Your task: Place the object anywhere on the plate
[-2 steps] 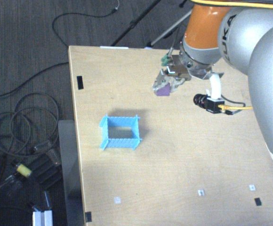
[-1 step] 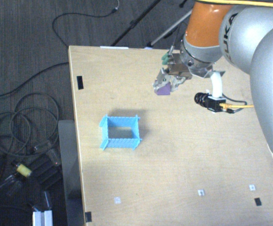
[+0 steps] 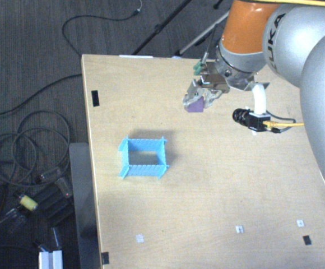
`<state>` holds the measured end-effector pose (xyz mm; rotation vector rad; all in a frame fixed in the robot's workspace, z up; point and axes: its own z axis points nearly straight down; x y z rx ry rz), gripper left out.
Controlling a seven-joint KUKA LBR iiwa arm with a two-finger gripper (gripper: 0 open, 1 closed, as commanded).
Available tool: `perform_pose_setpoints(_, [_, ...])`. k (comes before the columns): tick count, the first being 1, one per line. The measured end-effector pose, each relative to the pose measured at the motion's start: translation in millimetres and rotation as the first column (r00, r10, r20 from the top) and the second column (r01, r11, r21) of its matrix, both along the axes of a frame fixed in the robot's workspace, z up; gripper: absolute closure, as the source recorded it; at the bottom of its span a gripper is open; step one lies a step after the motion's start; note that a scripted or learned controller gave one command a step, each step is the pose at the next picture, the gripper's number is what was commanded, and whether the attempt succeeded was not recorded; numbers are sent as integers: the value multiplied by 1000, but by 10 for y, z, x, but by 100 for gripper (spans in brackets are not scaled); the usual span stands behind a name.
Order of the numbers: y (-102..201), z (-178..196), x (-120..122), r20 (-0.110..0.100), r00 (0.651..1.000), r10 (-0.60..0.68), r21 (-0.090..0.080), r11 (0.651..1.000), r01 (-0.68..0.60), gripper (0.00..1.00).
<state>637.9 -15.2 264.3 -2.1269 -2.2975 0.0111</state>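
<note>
A small purple object (image 3: pixel 195 107) sits between the fingertips of my gripper (image 3: pixel 198 101), which is shut on it above the back middle of the wooden bench top (image 3: pixel 218 195). Whether the object touches the surface cannot be told. The plate, a light blue square with low ribbed walls (image 3: pixel 143 157), lies on the bench to the front left of the gripper, about a hand's width away and apart from it. The orange band and grey wrist (image 3: pixel 246 27) rise behind the gripper at the upper right.
A black and white fitting with a yellow cable (image 3: pixel 255 118) hangs off the arm to the right of the gripper. Small black and white markers (image 3: pixel 95 98) dot the bench. The bench's left edge (image 3: pixel 89 167) drops to a carpet with cables (image 3: pixel 22 150).
</note>
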Motion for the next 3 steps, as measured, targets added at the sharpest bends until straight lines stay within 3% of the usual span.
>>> perform_pose_setpoints(1, [301,-828,-356,8,978,210,0,978,-210,100])
perform_pose_setpoints(2, [901,-822,-713,9,904,427,0,904,-427,100])
perform_pose_setpoints(3, [898,-816,-709,10,904,427,0,904,-427,0])
